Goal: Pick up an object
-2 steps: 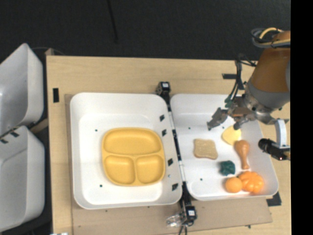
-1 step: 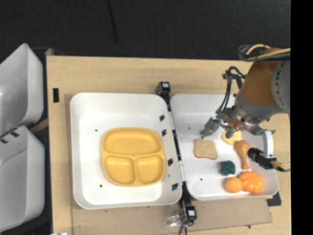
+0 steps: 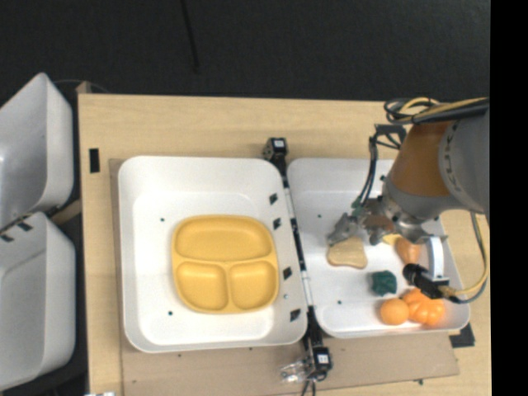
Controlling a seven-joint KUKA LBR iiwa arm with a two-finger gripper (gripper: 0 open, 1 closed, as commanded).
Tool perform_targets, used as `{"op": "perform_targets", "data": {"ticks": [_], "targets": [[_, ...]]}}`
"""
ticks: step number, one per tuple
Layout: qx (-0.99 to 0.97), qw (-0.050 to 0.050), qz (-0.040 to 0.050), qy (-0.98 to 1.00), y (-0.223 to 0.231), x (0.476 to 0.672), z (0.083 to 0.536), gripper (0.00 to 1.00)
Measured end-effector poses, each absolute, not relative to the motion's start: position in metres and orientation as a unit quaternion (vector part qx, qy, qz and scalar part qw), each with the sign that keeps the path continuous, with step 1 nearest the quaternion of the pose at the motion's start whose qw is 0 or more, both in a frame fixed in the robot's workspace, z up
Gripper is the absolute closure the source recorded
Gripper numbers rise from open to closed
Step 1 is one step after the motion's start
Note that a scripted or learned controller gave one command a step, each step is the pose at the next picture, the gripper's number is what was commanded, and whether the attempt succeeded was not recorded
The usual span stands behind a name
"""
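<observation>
My gripper (image 3: 353, 231) hangs low in the right bin (image 3: 323, 190), its fingers spread and open just above a tan, flat cookie-like piece (image 3: 347, 256). Nothing sits between the fingers. A dark green small object (image 3: 383, 283) lies to the right of the tan piece. An orange fruit-like cluster (image 3: 412, 309) rests in the bin's front right corner. Another small orange piece (image 3: 406, 248) lies partly behind the wrist.
The left bin (image 3: 140, 196) holds a yellow divided plate (image 3: 223, 262). A ridge with black clips (image 3: 290, 246) separates the two bins. Cables (image 3: 429, 280) trail from the wrist over the right bin's right side. White boxes (image 3: 29, 221) stand left of the bench.
</observation>
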State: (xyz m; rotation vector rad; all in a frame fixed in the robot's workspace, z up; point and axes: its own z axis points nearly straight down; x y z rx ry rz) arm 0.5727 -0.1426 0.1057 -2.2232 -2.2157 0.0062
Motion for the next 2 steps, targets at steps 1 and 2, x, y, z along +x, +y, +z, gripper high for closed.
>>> {"op": "perform_targets", "data": {"ticks": [1, 2], "targets": [[-0.71, -0.001, -0.0005, -0.704, -0.143, 0.575, 0.119, 1.0], [-0.709, -0.002, -0.001, -0.705, -0.15, 0.573, 0.163, 1.0]]}}
